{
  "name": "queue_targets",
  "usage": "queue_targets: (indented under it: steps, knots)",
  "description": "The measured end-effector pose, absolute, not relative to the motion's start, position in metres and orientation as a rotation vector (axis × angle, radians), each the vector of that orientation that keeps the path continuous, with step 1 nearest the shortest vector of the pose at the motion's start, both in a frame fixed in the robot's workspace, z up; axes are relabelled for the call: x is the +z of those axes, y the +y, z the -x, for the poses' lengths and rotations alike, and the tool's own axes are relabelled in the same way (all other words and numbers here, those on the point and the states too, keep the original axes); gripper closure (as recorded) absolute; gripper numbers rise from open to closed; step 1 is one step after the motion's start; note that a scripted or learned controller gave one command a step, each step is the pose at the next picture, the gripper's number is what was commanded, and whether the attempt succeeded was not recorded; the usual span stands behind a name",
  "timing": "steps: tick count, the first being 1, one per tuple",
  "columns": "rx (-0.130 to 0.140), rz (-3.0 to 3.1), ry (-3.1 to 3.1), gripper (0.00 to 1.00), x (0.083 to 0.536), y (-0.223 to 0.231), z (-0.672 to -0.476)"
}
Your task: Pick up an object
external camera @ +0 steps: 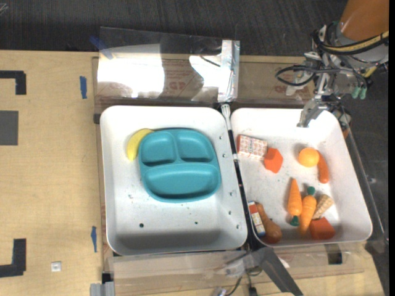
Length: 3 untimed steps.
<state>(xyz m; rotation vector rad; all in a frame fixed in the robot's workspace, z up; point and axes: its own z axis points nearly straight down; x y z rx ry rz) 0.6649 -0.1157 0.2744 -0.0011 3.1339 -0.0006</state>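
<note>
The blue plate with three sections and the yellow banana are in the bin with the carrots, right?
Not quite. The camera view shows the blue plate and the yellow banana in the left bin. The carrots lie in the other bin, the right one, below the gripper.
</note>
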Motion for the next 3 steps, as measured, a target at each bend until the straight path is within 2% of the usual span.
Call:
queue_targets:
  steps: [1, 2, 3]
  knots:
    - [0.003, -0.05, 3.146, 0.0, 0.148, -0.11, -0.587]
    - [-0.002, -0.134, 3.126, 0.0, 0.089, -0.14, -0.538]
    - [-0.002, -0.155, 3.124, 0.0, 0.09, -0.146, -0.509]
